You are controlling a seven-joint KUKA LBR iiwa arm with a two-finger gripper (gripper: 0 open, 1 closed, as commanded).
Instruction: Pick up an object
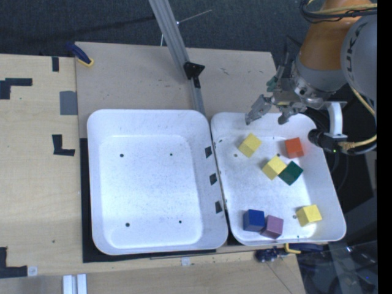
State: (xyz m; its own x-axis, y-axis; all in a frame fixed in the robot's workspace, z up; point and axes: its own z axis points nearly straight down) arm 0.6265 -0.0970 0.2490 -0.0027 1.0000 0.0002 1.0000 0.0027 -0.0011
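From above, the hand (268,112) hangs over the far edge of the right bin (318,222), fingers apart and gripping nothing. Below it lie three yellow blocks (250,145), an orange block (294,147), and green, blue and purple ones.

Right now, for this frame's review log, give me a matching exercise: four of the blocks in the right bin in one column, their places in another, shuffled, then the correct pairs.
Things:
1. orange block
2. blue block
3. green block
4. purple block

Places in the right bin:
A. touching the middle yellow block, on its right
B. near the front rim, leftmost of the front blocks
C. toward the far right, close below the open gripper
D. near the front rim, pressed against the blue block's right side

Pairs: 1-C, 2-B, 3-A, 4-D
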